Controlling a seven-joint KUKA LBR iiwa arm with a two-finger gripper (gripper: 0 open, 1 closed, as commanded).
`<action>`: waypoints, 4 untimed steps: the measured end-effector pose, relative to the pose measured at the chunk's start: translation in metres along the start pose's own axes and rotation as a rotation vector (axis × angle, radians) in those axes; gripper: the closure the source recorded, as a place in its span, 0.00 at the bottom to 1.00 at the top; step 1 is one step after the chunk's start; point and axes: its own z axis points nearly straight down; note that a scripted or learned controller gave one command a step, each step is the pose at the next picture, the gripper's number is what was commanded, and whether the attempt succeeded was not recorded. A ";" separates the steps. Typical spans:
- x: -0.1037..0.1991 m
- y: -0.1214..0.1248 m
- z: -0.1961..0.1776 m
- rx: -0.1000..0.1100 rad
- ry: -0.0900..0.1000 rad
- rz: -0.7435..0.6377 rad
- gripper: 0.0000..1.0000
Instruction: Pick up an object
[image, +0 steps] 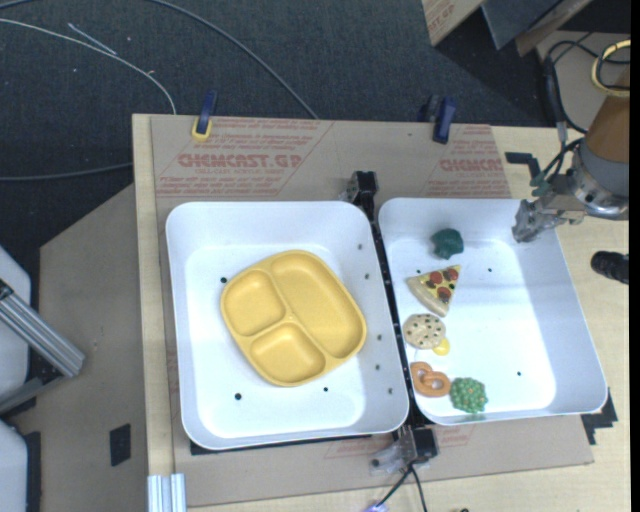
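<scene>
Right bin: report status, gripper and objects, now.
Gripper over right bin's far right corner, nothing between fingers. Pizza slice, cookie, pretzel, two green pieces along left wall, untouched. Path clear.

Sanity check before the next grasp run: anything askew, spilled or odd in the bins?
Nothing spilled or damaged. The yellow tray sits rotated in the left bin, not square to its walls. The toy foods hug the right bin's left side: pizza slice, cookie, pretzel, broccoli.
</scene>
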 end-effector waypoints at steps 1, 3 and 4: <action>0.000 0.001 -0.053 -0.003 -0.001 0.000 1.00; 0.100 -0.039 -0.067 0.006 0.003 -0.001 1.00; 0.146 -0.060 -0.075 0.006 0.003 -0.001 1.00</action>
